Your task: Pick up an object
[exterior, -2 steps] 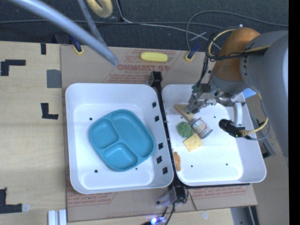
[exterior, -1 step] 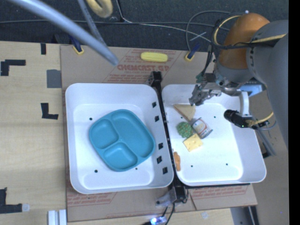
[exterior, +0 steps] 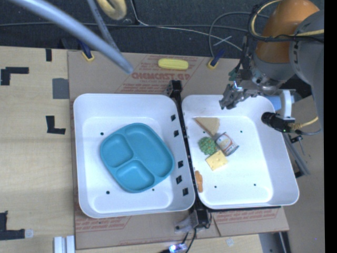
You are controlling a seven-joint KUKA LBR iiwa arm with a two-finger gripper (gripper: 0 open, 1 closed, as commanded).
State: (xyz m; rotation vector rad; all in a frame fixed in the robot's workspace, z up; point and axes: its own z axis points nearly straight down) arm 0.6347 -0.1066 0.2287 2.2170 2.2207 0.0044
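In the right bin (exterior: 274,188) lie a tan wedge (exterior: 209,124), a green lump (exterior: 207,145), a small labelled can (exterior: 226,144), a yellow block (exterior: 217,161) and a thin orange piece (exterior: 198,180) near the bin's left wall. My gripper (exterior: 230,100) hangs over the bin's far edge, up and to the right of the tan wedge, apart from every object. Nothing shows between its fingers.
The left bin (exterior: 89,141) holds a blue divided plate (exterior: 137,157). A yellow banana-like object (exterior: 172,64) lies on the cardboard behind the bins. A grey pole (exterior: 68,20) crosses the upper left. Cables and a black fitting (exterior: 276,121) sit by the right bin's right wall.
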